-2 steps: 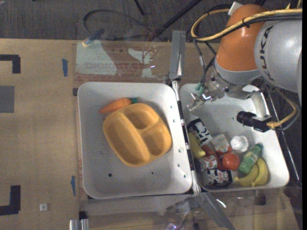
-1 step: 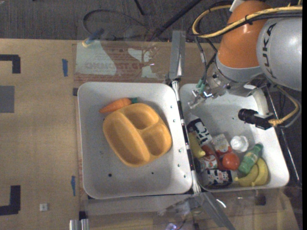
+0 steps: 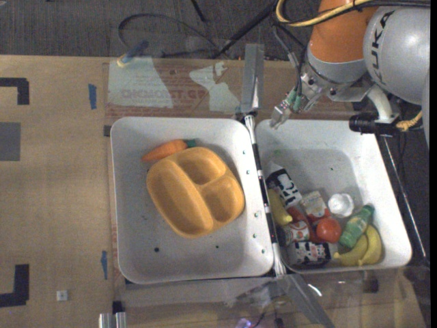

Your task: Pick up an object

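Objects for the picking are heaped in the near end of the right bin (image 3: 328, 149), and the hand (image 3: 285, 112) is nowhere near them right now. It hangs over that bin's far left corner, just by the rim, at the end of the grey arm (image 3: 403, 39) with its orange band (image 3: 348, 12). Nothing sits between the fingers, folks; whether they're spread or closed, I can't tell from where I'm standing.

Working outward from the hand, the far part of the right bin's floor is bare white. Then comes the pile. Closest to the hand along the bin's left wall, a black-and-white carton (image 3: 283, 186) lies tilted, with a yellow piece (image 3: 276, 207) beside it against the wall. Next, a small pale packet (image 3: 314, 203), a white cup-like thing (image 3: 340, 203) and a red tomato (image 3: 328, 230) bunched together mid-pile. A green bottle (image 3: 357, 227) leans on a yellow banana (image 3: 365, 248) at the bin's near right corner. A dark can (image 3: 311, 253) lies at the near wall.

Across the divider from the right bin, the left bin (image 3: 130, 183) holds an orange divided plate (image 3: 194, 191) near its middle, and a carrot (image 3: 164, 150) lies touching the plate's far edge. Both bins rest on the tan surface (image 3: 54, 183), with blue tape marks (image 3: 92, 96) left of the bins.
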You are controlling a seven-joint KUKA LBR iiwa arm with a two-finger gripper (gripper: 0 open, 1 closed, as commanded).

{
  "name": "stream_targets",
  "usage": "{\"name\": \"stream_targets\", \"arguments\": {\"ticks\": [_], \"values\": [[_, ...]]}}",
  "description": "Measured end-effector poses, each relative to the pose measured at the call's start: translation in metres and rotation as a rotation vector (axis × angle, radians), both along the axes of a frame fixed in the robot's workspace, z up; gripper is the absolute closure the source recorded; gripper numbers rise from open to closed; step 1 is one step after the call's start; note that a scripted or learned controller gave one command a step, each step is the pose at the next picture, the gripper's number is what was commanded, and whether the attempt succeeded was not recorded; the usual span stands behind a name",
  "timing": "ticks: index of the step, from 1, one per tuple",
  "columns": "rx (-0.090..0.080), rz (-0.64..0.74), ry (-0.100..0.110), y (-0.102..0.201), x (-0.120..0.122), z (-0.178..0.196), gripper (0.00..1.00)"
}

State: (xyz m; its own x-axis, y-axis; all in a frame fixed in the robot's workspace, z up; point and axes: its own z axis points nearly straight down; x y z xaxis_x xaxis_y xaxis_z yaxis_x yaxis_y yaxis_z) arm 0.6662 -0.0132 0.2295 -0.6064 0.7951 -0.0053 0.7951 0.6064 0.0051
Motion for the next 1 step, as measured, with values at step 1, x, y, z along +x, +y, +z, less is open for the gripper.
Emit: {"name": "stream_targets", "arguments": {"ticks": [1], "values": [[0.0, 0.021, -0.001, -0.0157, -0.0054, 0.025, 1.0]]}}
